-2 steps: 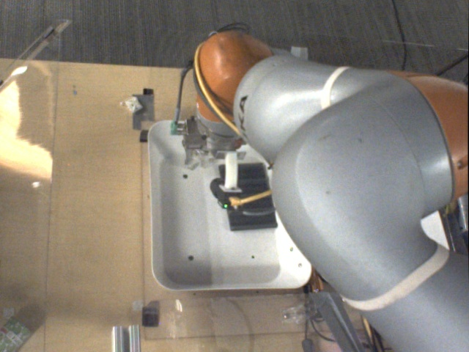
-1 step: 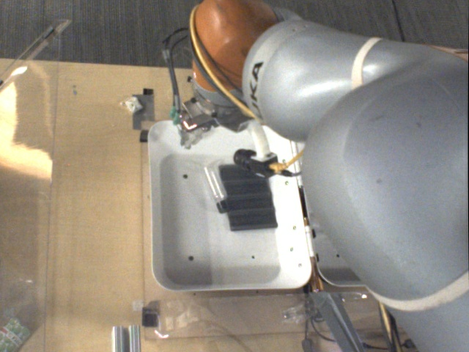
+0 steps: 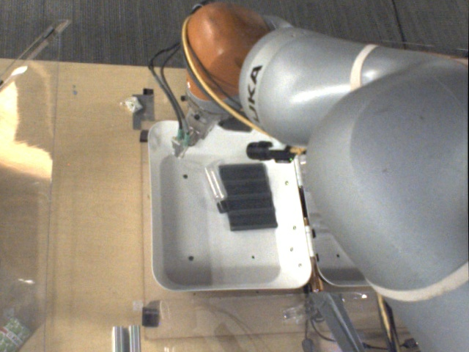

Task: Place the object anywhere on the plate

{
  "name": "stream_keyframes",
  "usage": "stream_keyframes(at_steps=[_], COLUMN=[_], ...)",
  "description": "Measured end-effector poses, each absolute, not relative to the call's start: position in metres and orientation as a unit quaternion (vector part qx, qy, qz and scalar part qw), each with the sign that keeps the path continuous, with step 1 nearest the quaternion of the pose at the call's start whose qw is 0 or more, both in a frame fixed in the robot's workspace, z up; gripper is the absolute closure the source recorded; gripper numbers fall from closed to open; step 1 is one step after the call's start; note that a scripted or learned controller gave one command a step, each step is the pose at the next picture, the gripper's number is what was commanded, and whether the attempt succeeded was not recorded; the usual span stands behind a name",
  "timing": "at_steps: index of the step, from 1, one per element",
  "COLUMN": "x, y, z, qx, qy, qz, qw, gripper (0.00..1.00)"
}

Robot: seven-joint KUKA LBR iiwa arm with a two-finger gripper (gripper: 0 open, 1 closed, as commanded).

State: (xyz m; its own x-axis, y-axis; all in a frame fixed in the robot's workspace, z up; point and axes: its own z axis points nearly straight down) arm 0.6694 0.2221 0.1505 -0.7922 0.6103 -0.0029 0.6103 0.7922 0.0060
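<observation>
The tube (image 3: 215, 182) is my best guess for the object. It is small and clear. It lies on the floor of the left bin (image 3: 163, 270), near the middle. It sits just beside the left edge of a dark slab (image 3: 248, 196) with ridges. No round plate is clear to me, so I think the slab is the plate.

The claw (image 3: 181, 142) hangs over the top left corner of the same bin, close to the wall. I cannot tell if it is open or closed. I see nothing in it.

From the claw, the tube lies down and to the right in the view, a fair way apart. Its long side runs almost up and down the view, along the slab's edge. I think the claw would need to turn to match that.

Counting: one arm (image 3: 352, 123), one claw, one tube, two bins. The right bin (image 3: 337, 271) is mostly hidden by the arm. The slab may be one piece or two, I cannot tell. One short black stub (image 3: 259, 151) sits at the top of the left bin.
</observation>
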Motion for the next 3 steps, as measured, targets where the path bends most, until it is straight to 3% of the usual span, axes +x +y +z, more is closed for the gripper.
stream_keyframes(at_steps=[1,2,3], x=[0.659,0.66,0.67], y=[0.234,0.236,0.236], z=[0.168,0.124,0.152], qx=[0.123,-0.185,-0.296], qy=[0.992,0.983,0.955], qz=[0.0028,0.0023,0.0021], qw=[0.004,0.004,0.005], gripper=[1.0,1.0,1.0])
